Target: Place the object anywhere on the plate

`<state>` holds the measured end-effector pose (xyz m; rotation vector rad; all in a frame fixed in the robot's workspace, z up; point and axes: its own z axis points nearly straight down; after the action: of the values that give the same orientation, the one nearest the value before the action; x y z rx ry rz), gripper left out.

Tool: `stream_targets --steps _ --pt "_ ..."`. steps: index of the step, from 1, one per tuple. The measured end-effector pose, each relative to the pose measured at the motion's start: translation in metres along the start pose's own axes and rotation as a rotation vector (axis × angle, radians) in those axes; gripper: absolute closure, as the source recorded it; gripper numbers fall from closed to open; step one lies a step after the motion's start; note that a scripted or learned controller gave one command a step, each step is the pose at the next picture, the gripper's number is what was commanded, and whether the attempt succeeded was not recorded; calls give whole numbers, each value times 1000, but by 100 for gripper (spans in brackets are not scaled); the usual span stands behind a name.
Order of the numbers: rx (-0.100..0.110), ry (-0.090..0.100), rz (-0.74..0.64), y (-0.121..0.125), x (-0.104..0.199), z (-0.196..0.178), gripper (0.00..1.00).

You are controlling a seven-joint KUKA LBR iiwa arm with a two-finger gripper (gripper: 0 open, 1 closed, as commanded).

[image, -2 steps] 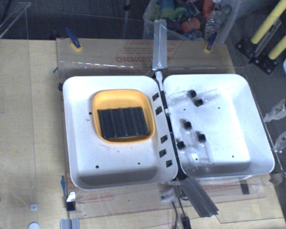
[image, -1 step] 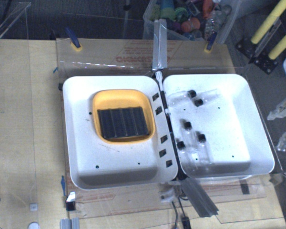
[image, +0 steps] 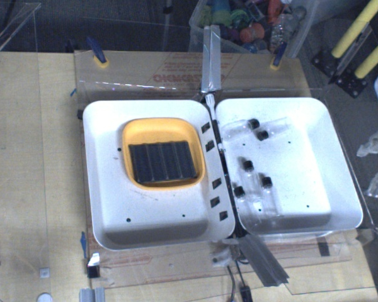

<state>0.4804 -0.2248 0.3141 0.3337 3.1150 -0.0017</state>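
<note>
Whether my pincer is released or clenched, I cannot tell from this view. The object (image: pixel 162 161), a dark rectangular slab with lengthwise ribs, lies flat on the yellow plate (image: pixel 160 126). It sits toward the plate's near side, its long edges roughly square to the rim, with a broad strip of bare yellow behind it. The plate rests in the left bin (image: pixel 104 187), closer to that bin's far wall and a little toward the middle divider (image: pixel 215 168), a thin upright strip with small black marks down its length where the two bins meet. Past the divider, the right bin (image: pixel 340 168) holds several small clear pieces with black caps (image: pixel 247 165), scattered along its left half; they are too glassy for me to tell their exact shape. Both bins sit on the pale wooden desk (image: pixel 25 168). Behind them lies a clear sheet with faint red lettering (image: pixel 176 77), pinned by a blue clamp (image: pixel 99 58) at its left corner and another (image: pixel 277 56) at its right. Farther back stands a clear tub of coloured toys (image: pixel 252 8), and at the far right corner lean yellow foam tubes (image: pixel 365 21).
</note>
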Motion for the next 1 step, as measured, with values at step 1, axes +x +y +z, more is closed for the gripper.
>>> stream_targets --steps 1 --pt "0 1 -198 1 -1 -123 0"
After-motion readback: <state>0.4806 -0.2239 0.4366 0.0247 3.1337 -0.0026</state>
